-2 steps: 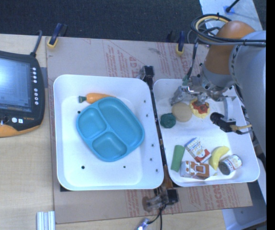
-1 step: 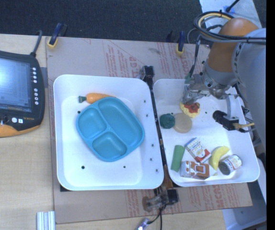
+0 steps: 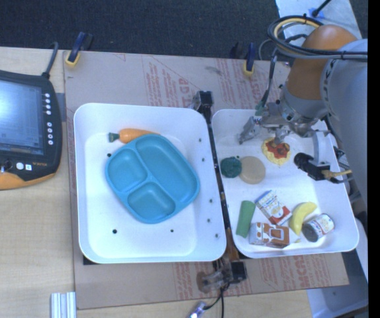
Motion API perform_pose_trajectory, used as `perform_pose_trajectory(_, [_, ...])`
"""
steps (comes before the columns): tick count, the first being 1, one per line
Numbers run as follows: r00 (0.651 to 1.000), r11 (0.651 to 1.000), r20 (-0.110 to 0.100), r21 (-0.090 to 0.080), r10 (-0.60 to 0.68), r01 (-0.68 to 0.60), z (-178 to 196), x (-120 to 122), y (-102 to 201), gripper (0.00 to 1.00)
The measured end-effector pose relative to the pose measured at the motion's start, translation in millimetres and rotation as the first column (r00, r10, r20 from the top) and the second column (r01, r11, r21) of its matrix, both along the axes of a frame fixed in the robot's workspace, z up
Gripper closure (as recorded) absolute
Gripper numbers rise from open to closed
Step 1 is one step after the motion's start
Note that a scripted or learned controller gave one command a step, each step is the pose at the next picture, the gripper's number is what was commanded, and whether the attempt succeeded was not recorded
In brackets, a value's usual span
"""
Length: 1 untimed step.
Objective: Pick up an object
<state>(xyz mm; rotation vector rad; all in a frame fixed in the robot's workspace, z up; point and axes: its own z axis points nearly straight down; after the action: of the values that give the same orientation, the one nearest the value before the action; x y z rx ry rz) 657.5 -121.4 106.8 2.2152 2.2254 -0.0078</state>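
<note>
- This is a robotics lab or test cell, not a home or a shop.
- A teach pendant [image 3: 16,130] with a lit screen and a red stop button lies on the wooden bench [image 3: 18,244] at the left.
- Two shallow white bins [image 3: 91,244] sit on a cardboard sheet [image 3: 157,78] held by spring clamps [image 3: 76,50].
- Toy food fills the right bin: a plastic banana [image 3: 301,216], a small pizza [image 3: 277,151].
- Cables loop over the grey and orange arm [image 3: 322,65].

The gripper [image 3: 264,130] hangs over the right bin [image 3: 349,234], just beside a pizza slice [image 3: 277,151].
</note>
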Motion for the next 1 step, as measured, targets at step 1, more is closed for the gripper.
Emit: perform_pose_trajectory(1, [1.000, 1.000, 0.003, 0.005, 0.001, -0.001, 165.8, -64.8, 87.3, 0.00])
